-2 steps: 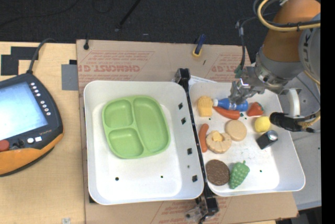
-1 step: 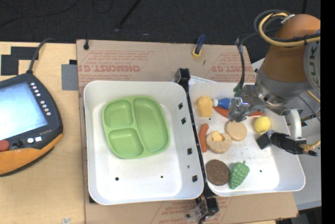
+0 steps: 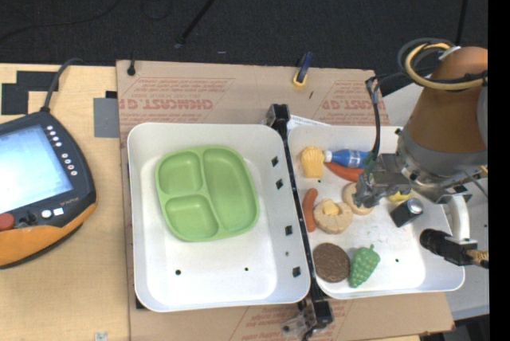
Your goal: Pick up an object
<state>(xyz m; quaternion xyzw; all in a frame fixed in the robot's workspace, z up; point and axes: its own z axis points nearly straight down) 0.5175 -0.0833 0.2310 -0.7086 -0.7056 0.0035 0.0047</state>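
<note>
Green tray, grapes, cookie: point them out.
Green tray (image 3: 209, 193), camera view, on its centre divider.
Grapes (image 3: 363, 265), camera view, middle of the bunch.
Cookie (image 3: 331, 261), camera view, centre of its top.

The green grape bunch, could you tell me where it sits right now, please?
The green grape bunch lies in the right bin, near its front edge, just right of the brown round cookie.

Counts, by kind: 2 white bins, left (image 3: 151, 268) & right (image 3: 414, 277). 1 green tray (image 3: 207, 194), 3 compartments. Toy food, 7 pcs: 1 corn (image 3: 311, 162), 1 bottle (image 3: 348, 158), 1 carrot (image 3: 344, 171), 1 sausage (image 3: 309, 209), 1 bun (image 3: 331, 216), 1 brown patty (image 3: 331, 261), 1 grape bunch (image 3: 363, 265).
</note>
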